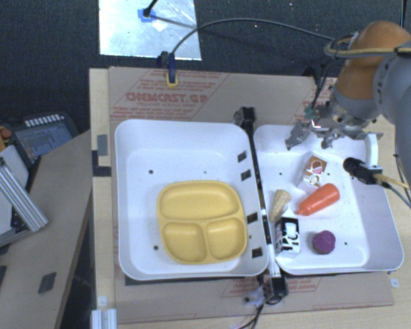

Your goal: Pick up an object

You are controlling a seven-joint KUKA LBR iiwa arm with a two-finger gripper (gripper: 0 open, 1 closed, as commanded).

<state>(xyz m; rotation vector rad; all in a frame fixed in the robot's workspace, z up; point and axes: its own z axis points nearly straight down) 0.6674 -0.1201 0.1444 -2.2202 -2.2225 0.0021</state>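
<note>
The gripper (312, 134) is hovering at the upper right of the frame, over the far edge of the right bin (380, 208), with its two fingers spread apart and nothing showing between them. Judging by that, the picking step is not yet under way; the arm is sitting above the bin in an approach stance, and the next move is calling for a drop toward one item with the fingers straddling it before closing. Nearest below the gripper a small carton (314, 171) with a red-and-white face is lying, just above an orange carrot (320, 199) that is slanting across the middle of the bin. Lower left of these a pale cone (279, 201) is leaning close to the divider, a black-and-white box (288, 235) is sitting against the bin's lower left corner, and a purple ball (323, 241) is resting beside it. The carton and carrot are lying very near each other, so a descent on either is risking a finger landing on its neighbour. A black fitting (359, 168) on the arm is jutting over the bin's right side. In the left bin (133, 184) a yellow divided tray (200, 221) is lying well apart from all this.
</note>
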